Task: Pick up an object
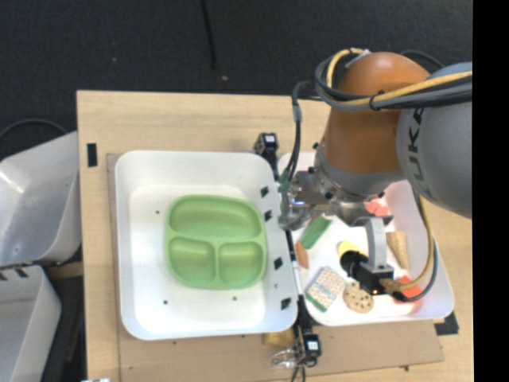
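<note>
Camera above bench (159,114), two white bins side by side. Left bin (127,213): one green divided plate (215,240) lying flat near its middle, three compartments facing up. Right bin (398,315): my arm (367,118) reaches in from the right and covers most of the far half. My pincer (296,205) sits low at the right bin's left wall, close to the divide between the bins. Whether it is apart or together I cannot tell, as the wrist blocks the view; nothing is seen clamped in it. Nearest object: a green block (316,231), tilted, just near and right of the pincer; contact cannot be judged. A small brown piece (302,255) lies just near the block, against the left wall. Nearer still, a checkered packet (324,287), with a round chocolate-chip cookie (359,298) just to its right. A yellow thing (347,249) shows between block and cookie, partly hidden. A tan cone (397,249) lies further right, point toward the near side. A pink-red thing (378,207) peeks out under the wrist, too hidden to identify.
</note>
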Action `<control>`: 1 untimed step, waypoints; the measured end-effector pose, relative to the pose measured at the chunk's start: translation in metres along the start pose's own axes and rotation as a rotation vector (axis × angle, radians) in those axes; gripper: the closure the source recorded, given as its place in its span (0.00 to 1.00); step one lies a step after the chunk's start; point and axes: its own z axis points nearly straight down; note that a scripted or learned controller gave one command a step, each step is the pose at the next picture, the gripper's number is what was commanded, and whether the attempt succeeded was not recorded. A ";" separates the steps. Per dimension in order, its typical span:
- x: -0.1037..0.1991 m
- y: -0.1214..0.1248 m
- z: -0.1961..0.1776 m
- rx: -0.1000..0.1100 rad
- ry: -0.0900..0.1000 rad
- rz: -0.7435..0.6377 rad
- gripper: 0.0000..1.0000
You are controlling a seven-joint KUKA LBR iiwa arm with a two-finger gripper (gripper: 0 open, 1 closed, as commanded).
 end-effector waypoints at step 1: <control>-0.047 -0.018 -0.235 -0.018 0.000 -0.004 1.00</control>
